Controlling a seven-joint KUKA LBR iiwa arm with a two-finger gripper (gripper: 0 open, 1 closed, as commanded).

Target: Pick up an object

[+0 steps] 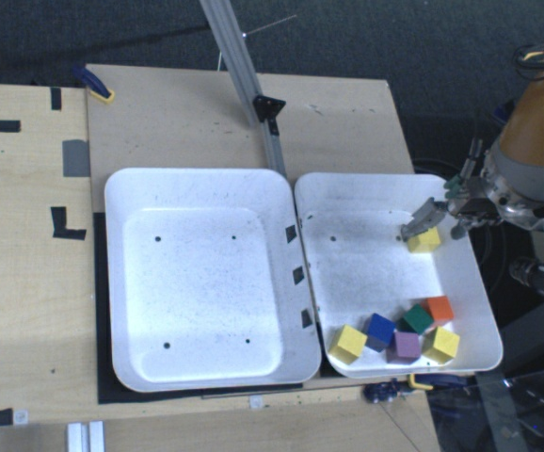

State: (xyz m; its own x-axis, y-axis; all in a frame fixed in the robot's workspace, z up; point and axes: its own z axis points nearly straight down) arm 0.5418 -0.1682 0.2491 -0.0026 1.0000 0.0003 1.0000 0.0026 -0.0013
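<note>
Gripper sits at the right of the frame, over the upper right part of the right bin. I see a yellow block right at its fingertips, touching or just under them; I can't tell whether the fingers are spread or pinching it (too dark and small from up here). Arm comes in from the right edge, orange band visible above the wrist.

Other blocks are bunched in the lower right corner of the same bin: yellow cube at the left of the group, blue cube beside it, purple cube, green cube, orange cube, and another yellow piece near the rim. They sit touching or just beside one another.

Left bin fills the middle of the frame on the tan worktop.
</note>
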